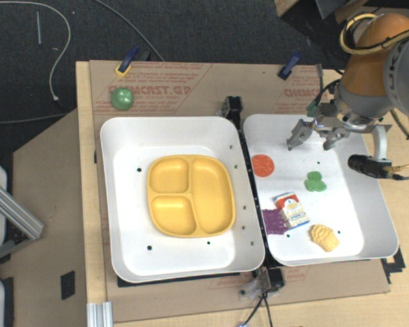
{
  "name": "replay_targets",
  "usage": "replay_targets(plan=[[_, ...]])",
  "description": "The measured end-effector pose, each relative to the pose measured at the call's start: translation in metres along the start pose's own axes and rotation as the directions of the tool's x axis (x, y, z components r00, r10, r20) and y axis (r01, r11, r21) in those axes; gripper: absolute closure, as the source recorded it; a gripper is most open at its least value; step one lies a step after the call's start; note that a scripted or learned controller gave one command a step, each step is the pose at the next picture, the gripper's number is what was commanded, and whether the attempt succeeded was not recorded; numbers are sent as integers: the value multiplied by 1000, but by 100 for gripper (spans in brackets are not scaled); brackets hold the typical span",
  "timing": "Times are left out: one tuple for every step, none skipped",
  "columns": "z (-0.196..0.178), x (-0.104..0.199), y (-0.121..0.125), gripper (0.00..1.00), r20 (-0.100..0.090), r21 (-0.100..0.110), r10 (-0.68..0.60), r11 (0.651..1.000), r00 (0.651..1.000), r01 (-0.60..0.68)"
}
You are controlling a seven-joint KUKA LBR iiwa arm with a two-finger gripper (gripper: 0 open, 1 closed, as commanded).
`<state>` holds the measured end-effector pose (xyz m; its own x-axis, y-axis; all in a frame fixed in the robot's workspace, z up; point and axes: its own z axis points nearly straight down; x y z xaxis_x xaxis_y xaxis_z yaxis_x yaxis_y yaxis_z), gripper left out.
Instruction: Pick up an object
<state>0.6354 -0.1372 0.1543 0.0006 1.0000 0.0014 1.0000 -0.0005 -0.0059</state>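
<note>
A: Left bin (123,182) carries a yellow tray (191,196). Right bin?
B: Orange disc (262,165), green piece (315,181) lying loose. Pincer (317,137) above them, fingers apart, nothing held. Risk: descent misses, closing on bare floor.

A: Left bin (116,182): we list one yellow divided plate (191,195), three compartments, lying flat at the centre.

B: Right bin (375,216): we list an orange-red disc (262,165), a green piece (315,181), a small carton (292,209) touching a purple item (274,221), and a yellow ridged piece (324,237).

A: We add the gripper (318,135), fingers spread, nothing between them, over the right bin's far end.

B: On the cardboard behind the left bin, we note one green ball (122,99).
</note>
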Motion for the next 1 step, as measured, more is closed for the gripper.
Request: replay_targets(plan=[[58,8,-7,0,-2,3,-1,1000,1000,1]])
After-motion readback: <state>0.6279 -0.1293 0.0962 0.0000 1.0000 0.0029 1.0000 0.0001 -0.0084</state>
